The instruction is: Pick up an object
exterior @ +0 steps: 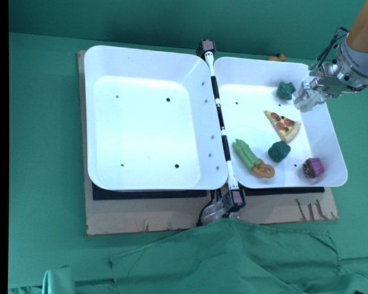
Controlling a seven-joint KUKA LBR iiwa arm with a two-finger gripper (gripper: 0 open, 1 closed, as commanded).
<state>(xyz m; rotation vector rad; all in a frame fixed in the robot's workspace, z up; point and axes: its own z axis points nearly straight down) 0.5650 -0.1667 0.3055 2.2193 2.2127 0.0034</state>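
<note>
You have the gripper [306,100] hanging over the far right part of the right bin [331,141], with the grey arm [362,57] and its orange band reaching in from the upper right. From this slant you cannot tell how the jaws stand, and nothing shows between them. Just left of the gripper lies a dark green lump [286,90], close beside it but with a sliver of white bin floor between the two. Nearer you, toward the middle of the same bin, a pizza slice [283,125] lies flat with its point toward the far left. Nearer still sits a second dark green piece [279,151], shaped like broccoli, and to its left a long green vegetable [246,153] lies at a slant, its near end touching an orange ring [264,171]. In the near right corner of that bin you see a small purple object [313,167]. The left bin [91,103] sits flush against the right one, with a black-and-white bar [219,112] running along the seam between them. Both bins rest on a cardboard sheet [141,219] on the green cloth [43,164], and a small orange thing [277,57] lies on the cloth just beyond the right bin's far edge.
</note>
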